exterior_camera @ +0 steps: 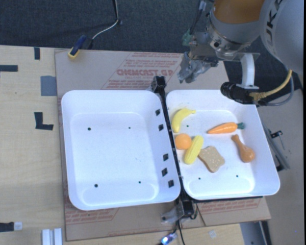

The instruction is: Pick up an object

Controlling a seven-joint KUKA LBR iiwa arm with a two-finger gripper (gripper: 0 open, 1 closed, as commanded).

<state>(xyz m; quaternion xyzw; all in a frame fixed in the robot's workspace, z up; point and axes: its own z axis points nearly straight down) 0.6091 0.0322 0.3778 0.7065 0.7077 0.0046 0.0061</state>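
The right bin (pixel 255 185) holds a yellow banana (pixel 181 118), an orange ball (pixel 183 141), a corn cob (pixel 194 149), a slice of bread (pixel 211 158), a carrot (pixel 223 128) and a brown drumstick (pixel 243 149). My gripper (pixel 189 74) hangs above the far edge of the right bin, near its left corner, well clear of the objects. Nothing shows between its fingers.
The left bin (pixel 112 147) lies beside the right one, with a black hinged divider (pixel 163 131) between them. Both rest on a cardboard sheet (pixel 137 70). A yellow and blue clip with a cable (pixel 77 47) lies at the back left.
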